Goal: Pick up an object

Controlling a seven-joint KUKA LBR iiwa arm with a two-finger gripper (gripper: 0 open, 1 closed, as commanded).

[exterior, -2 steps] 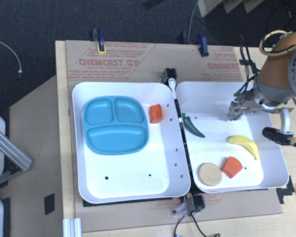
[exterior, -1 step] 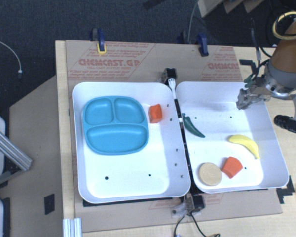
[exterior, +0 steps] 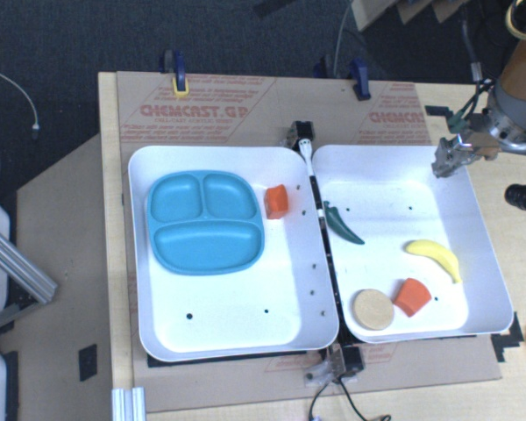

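Observation:
The right bin (exterior: 394,196) holds a yellow banana (exterior: 435,257), a red-orange block (exterior: 412,296), a tan round disc (exterior: 373,310) and a dark green pepper-like piece (exterior: 340,224). In the left bin (exterior: 280,288) lie a blue divided plate (exterior: 205,221) and a small orange block (exterior: 276,201) beside it. My gripper (exterior: 448,161) hangs over the right bin's far right corner, well away from all the objects. Nothing shows between its fingers.
A metal divider strip (exterior: 316,226) runs between the two bins. The bins rest on a cardboard sheet (exterior: 245,103) held by blue clamps (exterior: 177,70) at the back. The arm's body (exterior: 513,103) sits at the upper right.

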